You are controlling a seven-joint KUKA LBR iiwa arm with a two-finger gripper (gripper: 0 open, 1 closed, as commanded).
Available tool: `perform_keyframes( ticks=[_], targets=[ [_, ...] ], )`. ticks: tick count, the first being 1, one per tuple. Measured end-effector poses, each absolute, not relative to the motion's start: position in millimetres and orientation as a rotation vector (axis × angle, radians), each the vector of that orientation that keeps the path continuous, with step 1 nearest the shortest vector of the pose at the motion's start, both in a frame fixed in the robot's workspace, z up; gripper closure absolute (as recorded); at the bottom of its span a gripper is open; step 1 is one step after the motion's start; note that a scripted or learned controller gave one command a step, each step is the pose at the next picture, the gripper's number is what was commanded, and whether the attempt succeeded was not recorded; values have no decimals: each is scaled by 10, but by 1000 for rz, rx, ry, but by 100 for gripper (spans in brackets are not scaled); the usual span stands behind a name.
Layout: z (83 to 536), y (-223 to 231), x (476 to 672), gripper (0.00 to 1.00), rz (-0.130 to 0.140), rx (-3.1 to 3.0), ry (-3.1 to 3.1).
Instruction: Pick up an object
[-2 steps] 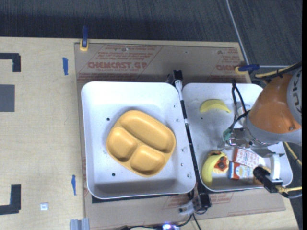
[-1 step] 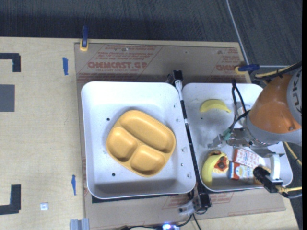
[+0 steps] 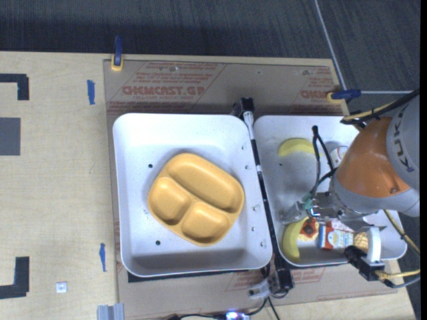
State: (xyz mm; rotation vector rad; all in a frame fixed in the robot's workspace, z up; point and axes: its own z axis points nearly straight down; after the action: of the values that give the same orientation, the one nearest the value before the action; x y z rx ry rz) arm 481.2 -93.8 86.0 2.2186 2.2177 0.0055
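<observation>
The right bin holds a yellow banana-shaped piece near its far wall. At the near wall lie a yellow rounded object and a red and white packet. My gripper is low inside this bin, just above the packet and the yellow rounded object. The grey wrist and orange band cover the bin's right part. I see nothing lifted off the bin floor.
The left bin contains a yellow three-compartment tray. A tan item lies beside the packet. Black cables run along the arm and across the divider between the bins. Cardboard lies under both bins.
</observation>
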Motion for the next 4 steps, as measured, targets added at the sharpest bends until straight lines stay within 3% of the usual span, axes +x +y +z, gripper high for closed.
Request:
perform_keyframes(
  ticks=[1,2,3,4],
  targets=[
    [965,-943,4828,100,9,2216,2213],
    [1849,-342,4805,100,3,2219,2222],
    [1847,241,5391,100,1,2219,2223],
    [1845,-87,4793,100,-1,2223,2222]
  ],
)
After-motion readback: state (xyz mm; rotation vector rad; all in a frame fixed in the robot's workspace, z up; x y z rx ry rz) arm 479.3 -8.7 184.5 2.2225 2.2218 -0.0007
